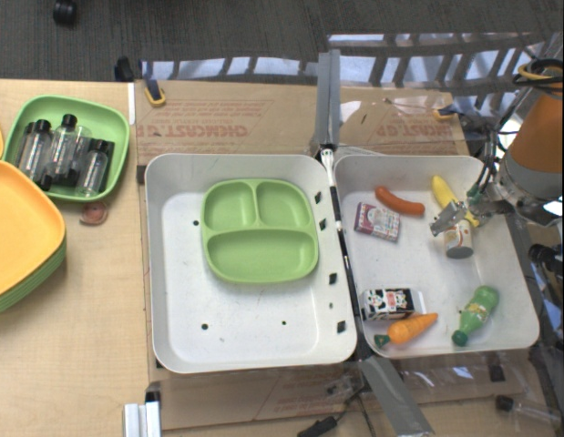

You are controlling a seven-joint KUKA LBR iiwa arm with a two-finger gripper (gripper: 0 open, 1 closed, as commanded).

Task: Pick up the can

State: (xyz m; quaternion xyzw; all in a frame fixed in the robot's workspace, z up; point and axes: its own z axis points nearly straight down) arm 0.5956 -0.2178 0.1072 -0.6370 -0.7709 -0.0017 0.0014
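The can is small and pale with a grey end. It sits in the right bin, toward that bin's right side, just below a yellow banana. My gripper reaches in from the right and sits directly over the can's top, touching or overlapping it from this angle. The arm's orange band is up at the right edge.
The right bin also holds a red sausage, a small printed box, a black-and-white carton, a carrot and a green bottle. A green divided plate lies in the left bin.
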